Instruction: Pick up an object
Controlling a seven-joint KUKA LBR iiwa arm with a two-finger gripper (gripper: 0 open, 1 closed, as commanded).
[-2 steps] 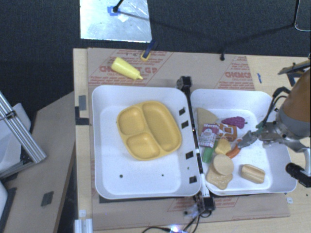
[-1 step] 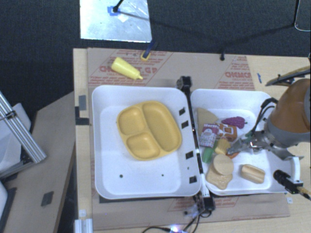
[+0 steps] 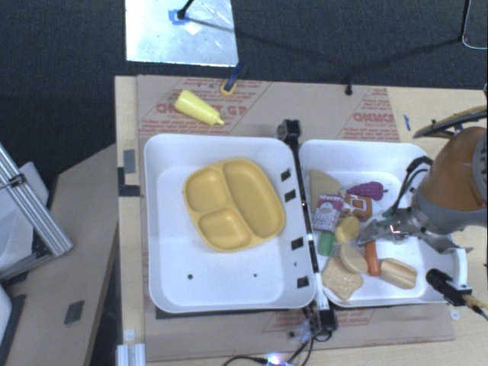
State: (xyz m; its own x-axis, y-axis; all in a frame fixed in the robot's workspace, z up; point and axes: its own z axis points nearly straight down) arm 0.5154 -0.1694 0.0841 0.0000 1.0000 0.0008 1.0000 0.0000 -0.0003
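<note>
The right bin point(image 3: 381, 155) holds several toy foods: a purple eggplant point(image 3: 367, 190), a pink and white carton point(image 3: 328, 211), a yellow piece point(image 3: 348, 228), a green piece point(image 3: 326, 243), a round bun point(image 3: 353, 258), a bread slice point(image 3: 341, 283), an orange sausage point(image 3: 371, 261) and a tan roll point(image 3: 399, 273). My gripper point(image 3: 371, 231) reaches in from the right, low over the middle of the bin. It sits just right of the yellow piece and above the orange sausage. Nothing can be made out in its grasp.
The left bin point(image 3: 175, 280) holds a yellow divided plate point(image 3: 232, 203). A yellow squeeze bottle point(image 3: 198, 107) lies on the bench behind the left bin. A black hinge strip point(image 3: 300, 204) separates the bins. A shiny sheet point(image 3: 181, 21) lies on the dark floor beyond.
</note>
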